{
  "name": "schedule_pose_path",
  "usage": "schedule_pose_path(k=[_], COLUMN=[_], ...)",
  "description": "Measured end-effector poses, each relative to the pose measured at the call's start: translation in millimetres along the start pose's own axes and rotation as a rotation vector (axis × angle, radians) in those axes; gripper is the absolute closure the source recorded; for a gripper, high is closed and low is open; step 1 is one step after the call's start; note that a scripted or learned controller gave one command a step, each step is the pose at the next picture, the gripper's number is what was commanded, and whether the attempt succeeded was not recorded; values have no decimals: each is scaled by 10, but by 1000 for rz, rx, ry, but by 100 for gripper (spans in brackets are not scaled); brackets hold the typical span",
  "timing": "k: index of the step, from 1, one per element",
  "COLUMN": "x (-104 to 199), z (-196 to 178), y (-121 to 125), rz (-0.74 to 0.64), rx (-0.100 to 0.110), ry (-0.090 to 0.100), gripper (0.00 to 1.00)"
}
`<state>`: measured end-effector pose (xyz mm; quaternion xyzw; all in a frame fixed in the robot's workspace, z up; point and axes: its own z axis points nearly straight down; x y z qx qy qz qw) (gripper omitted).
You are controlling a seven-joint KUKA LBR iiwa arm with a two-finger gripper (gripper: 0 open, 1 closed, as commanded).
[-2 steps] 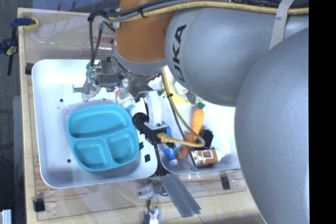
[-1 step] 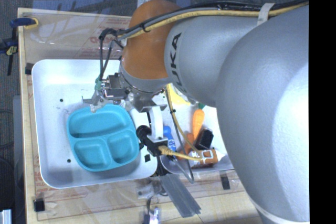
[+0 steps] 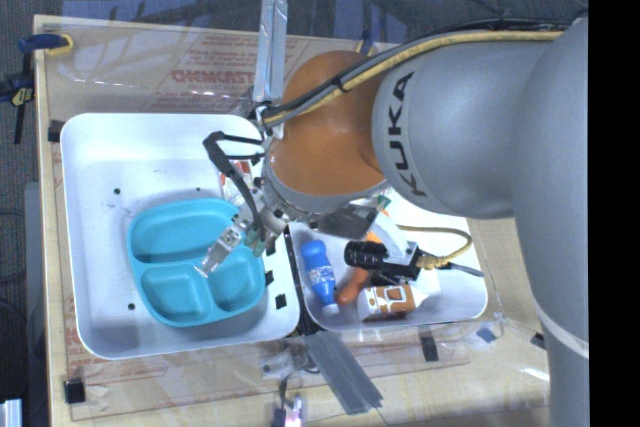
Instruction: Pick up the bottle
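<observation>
The bottle (image 3: pixel 320 273) is blue with a white cap and lies in the right bin (image 3: pixel 470 300), close to the wall shared by the two bins. My gripper (image 3: pixel 222 251) is in the left bin (image 3: pixel 90 215), low over the right side of a blue divided tray (image 3: pixel 175 260). It sits to the left of the bottle, across the dividing wall, and nothing shows in its grasp. The arm's big grey and orange body hides much of the right bin.
An orange object (image 3: pixel 350 289) lies right beside the bottle, with a white and brown carton (image 3: pixel 390 301) just right of it. The blue tray takes up the lower middle of the left bin. White bin floor shows to its left and above it.
</observation>
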<state>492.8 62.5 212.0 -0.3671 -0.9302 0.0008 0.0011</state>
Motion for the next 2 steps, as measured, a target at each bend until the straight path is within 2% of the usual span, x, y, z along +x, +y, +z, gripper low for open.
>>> schedule_pose_path(k=[1,2], x=[-110,651], z=[-1169,-205], y=[297,587], rz=[-309,-432], rx=[-4,-1], ry=[-5,-1], gripper=[0,0])
